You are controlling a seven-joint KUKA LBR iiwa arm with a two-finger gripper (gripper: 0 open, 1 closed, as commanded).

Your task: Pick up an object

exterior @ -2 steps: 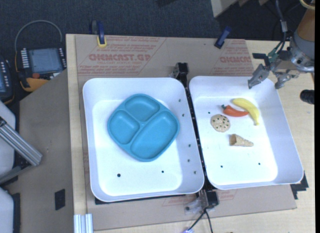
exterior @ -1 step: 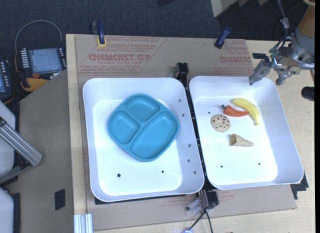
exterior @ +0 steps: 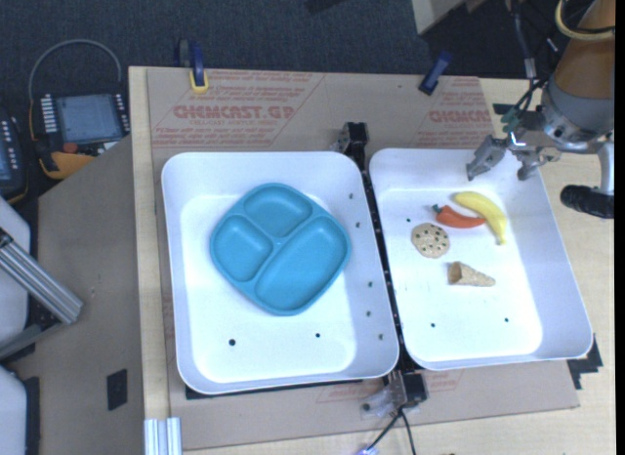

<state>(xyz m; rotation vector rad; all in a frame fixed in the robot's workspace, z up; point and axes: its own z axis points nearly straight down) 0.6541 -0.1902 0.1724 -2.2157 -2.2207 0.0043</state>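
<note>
Nearest the camera, at six o'clock, cables (exterior: 391, 424) trail off the front edge of the brown board (exterior: 322, 102) that carries both bins. On that board the left bin (exterior: 195, 346) holds a blue divided plate (exterior: 280, 247), lying flat near the bin's middle. Toward three o'clock, the right bin (exterior: 508, 336) holds four small things close together: a yellow banana (exterior: 485, 213), an orange-red carrot-like piece (exterior: 459, 217) touching its left side, a round cookie (exterior: 430, 240) just below, and a tan wedge (exterior: 470, 274) toward five o'clock from the cookie. At two o'clock the gripper (exterior: 507, 162) hangs over the right bin's far rim, fingers spread apart with nothing between them, above and apart from the banana. Dark carpet (exterior: 98, 4) lies beyond the board at twelve o'clock, and a small screen device (exterior: 86, 117) sits at ten o'clock.
</note>
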